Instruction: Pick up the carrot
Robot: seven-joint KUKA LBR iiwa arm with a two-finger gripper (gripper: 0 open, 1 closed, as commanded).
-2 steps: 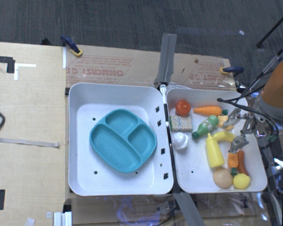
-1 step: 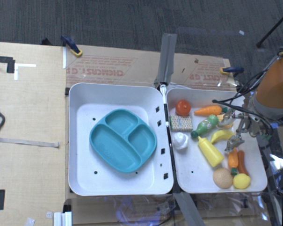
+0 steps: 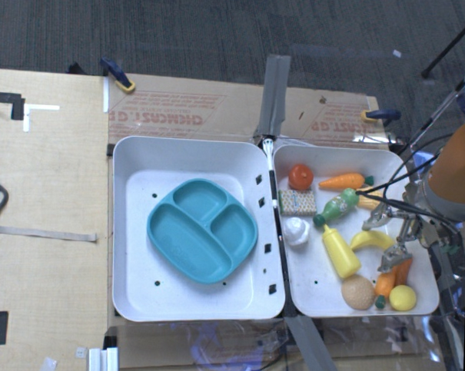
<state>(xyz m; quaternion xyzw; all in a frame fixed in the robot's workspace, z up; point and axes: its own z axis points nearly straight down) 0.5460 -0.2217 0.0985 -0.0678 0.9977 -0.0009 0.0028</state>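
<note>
An orange carrot [image 3: 342, 180] lies at the back of the right bin [image 3: 314, 296], beside a red tomato [image 3: 300, 176]. A second, shorter carrot [image 3: 387, 281] with a green top lies near the bin's front right corner, next to a yellow lemon [image 3: 402, 297]. My gripper [image 3: 386, 240] hangs over the right side of this bin, open. One finger is near the banana's [image 3: 368, 241] far end, and the other finger sits just above the short carrot's upper end. Nothing is held between them.
The right bin also holds a green bottle [image 3: 338, 206], a yellow bottle [image 3: 341, 253], a patterned block [image 3: 297, 201], a white object [image 3: 296, 231] and a tan round item [image 3: 358, 292]. A blue divided plate [image 3: 203, 230] lies in the left bin [image 3: 122, 237]. Cables run over the right edge.
</note>
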